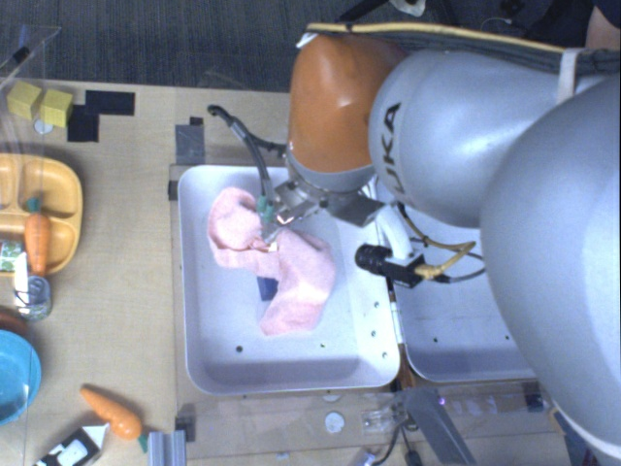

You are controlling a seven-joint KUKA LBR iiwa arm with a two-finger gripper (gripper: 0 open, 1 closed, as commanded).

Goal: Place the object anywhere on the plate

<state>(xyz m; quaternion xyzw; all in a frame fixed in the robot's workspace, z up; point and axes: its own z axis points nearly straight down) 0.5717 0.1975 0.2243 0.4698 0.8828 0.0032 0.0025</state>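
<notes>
Pink cloth [281, 270] lies crumpled in the left bin [209, 357], with the gripper [270, 223] down on its upper fold and something dark blue [267, 286] poking out from under it (can't make out what). Looks like the grasp step, but whether the gripper is open or clamped on anything, I cannot tell from this angle. Next move needs a confirmed pinch, a clean lift, then a carry to the plate.

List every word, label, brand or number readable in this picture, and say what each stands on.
"KUKA" runs in dark letters along the grey arm; only the letters "UKA" show clearly.
The small packet beside the yellow tray bears print too small to read.
The black-and-white card at the bottom left is too blurred to read.
</notes>
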